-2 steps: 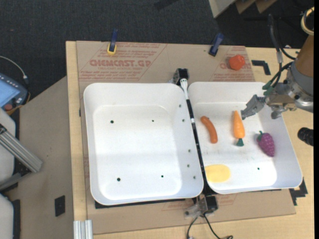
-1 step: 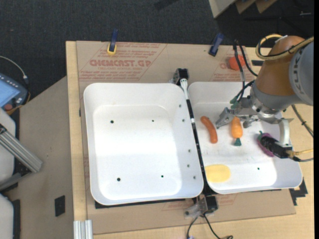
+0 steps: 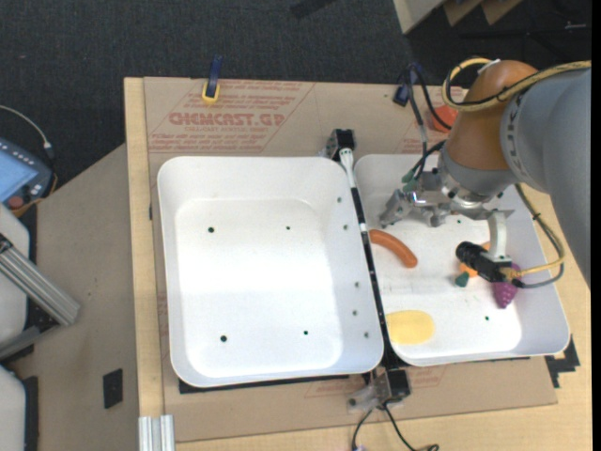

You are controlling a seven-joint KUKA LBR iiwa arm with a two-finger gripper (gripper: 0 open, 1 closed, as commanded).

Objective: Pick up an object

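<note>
Both bins are white; the left bin (image 3: 254, 280) is speckled with a few small black dots, and the right bin (image 3: 540, 318) shows one. The sausage (image 3: 394, 248) is orange, the disc (image 3: 410, 327) pale yellow, the piece (image 3: 505, 293) purple. The worktop (image 3: 141, 252) is brown cardboard with red lettering (image 3: 225, 118). My arm (image 3: 559, 130) is grey, its band (image 3: 484, 125) orange. The floor (image 3: 94, 26) is dark grey.

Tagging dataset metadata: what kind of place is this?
Probably a robotics lab grasping bench, not a production line: a grey arm reaches over the right bin, which holds a toy-like orange sausage; beside it sits the left bin, both on a clamped cardboard sheet.
</note>
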